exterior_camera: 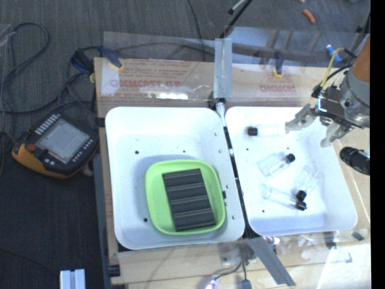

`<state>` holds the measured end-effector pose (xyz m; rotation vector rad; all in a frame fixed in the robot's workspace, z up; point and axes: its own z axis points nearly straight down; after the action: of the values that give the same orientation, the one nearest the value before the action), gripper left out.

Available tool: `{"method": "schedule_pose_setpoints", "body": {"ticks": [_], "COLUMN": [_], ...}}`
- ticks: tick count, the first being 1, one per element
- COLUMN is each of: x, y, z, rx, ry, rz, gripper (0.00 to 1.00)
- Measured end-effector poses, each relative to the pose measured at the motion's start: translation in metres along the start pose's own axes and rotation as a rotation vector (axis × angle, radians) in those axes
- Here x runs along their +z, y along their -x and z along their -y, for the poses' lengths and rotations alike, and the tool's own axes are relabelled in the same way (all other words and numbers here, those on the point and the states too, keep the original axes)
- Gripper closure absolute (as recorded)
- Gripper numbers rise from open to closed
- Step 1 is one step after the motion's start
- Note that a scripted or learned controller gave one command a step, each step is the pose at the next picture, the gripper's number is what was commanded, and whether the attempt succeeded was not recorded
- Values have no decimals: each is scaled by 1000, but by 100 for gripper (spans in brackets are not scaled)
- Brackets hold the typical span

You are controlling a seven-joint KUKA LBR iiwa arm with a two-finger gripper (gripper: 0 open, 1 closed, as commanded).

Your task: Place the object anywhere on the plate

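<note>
Hovering over the right bin's [337, 212] far right corner, my pincer [317, 127] is spread; dark carpet [48, 233] surrounds the bench [180, 80].

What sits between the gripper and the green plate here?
In the camera view, clear black-capped vials in the right bin and the bins' shared rims lie between the gripper and the green plate.

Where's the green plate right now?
In the camera view, the green plate sits in the left bin, toward its near edge, with a dark ridged block lying on it.
</note>
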<state>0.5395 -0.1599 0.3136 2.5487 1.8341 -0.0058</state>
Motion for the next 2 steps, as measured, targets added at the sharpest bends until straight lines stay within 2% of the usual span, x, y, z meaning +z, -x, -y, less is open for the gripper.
{"method": "schedule_pose_setpoints", "body": {"ticks": [1, 2], "x": [-90, -121], "y": [-24, -27], "z": [-20, -42], "rx": [-18, 73], "ry": [1, 1], "rz": [0, -1], "gripper": [0, 0]}}
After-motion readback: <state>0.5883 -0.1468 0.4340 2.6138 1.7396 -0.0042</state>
